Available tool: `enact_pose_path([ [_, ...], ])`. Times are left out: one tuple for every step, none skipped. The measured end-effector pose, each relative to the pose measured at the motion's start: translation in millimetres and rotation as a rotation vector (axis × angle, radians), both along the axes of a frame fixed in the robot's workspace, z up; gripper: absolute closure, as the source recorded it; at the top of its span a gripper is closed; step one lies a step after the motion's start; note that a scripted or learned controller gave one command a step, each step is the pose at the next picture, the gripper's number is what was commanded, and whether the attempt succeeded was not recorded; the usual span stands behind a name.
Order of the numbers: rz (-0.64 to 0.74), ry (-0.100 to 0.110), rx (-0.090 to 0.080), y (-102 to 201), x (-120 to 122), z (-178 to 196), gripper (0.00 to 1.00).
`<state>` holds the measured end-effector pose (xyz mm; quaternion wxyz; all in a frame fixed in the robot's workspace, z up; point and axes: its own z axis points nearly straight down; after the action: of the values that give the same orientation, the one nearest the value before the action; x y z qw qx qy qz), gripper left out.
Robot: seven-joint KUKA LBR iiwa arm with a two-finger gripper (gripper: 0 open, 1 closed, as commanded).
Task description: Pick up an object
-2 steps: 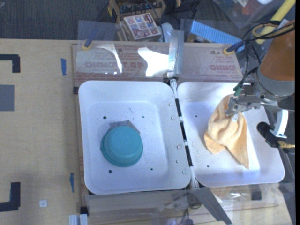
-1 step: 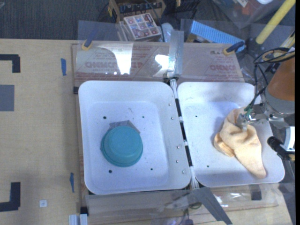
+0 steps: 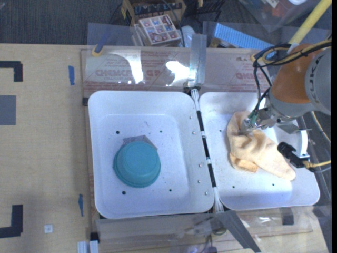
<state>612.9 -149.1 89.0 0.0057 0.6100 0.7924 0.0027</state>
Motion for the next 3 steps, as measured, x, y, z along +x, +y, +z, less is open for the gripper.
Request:
enact_pose_path([
  [0.140, 0.006, 0.000, 33, 8, 46, 0.00],
  [0.057, 0.005, 0.000, 27, 43, -1, 0.00],
  [0.174, 0.006, -0.001, 45, 42, 60, 0.00],
])
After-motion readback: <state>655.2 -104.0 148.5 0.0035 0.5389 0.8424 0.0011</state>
